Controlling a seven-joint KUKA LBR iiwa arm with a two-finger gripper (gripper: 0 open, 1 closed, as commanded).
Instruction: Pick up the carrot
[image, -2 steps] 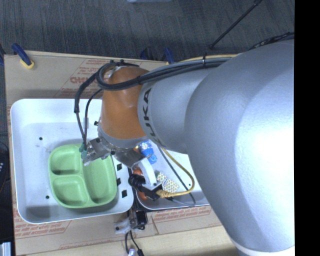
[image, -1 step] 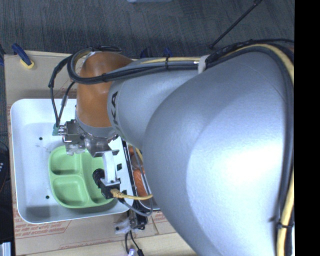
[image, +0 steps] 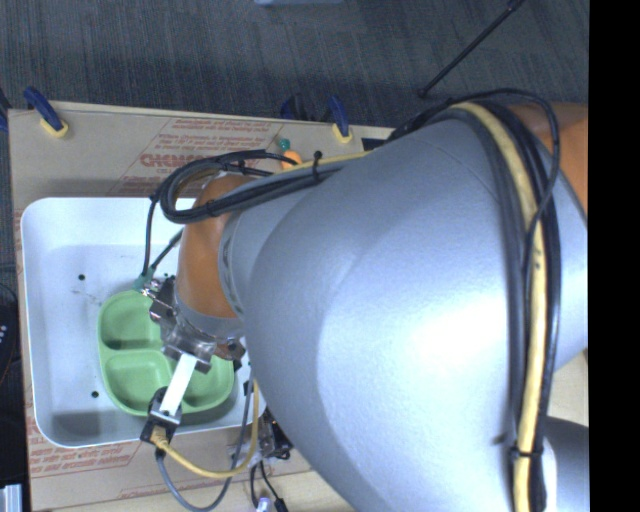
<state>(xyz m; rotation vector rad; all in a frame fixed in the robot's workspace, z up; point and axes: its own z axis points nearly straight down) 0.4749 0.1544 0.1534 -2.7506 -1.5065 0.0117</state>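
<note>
My grey arm with its orange band (image: 205, 265) reaches far over the left white bin (image: 55, 260) and hides most of the bench. The gripper (image: 178, 330) hangs straight down over a green two-part dish (image: 130, 365) that lies in the near right part of this bin. From above, the wrist covers the fingers and whatever lies under them. The part of the dish I can see holds nothing orange.
The bin's left half shows bare white floor with a few small dark specks (image: 82, 280). Cardboard (image: 200, 135) lines the bench around the bin, with blue clamps (image: 45, 110) at the far edge. Cables (image: 200, 465) loop below the bin's near rim.
</note>
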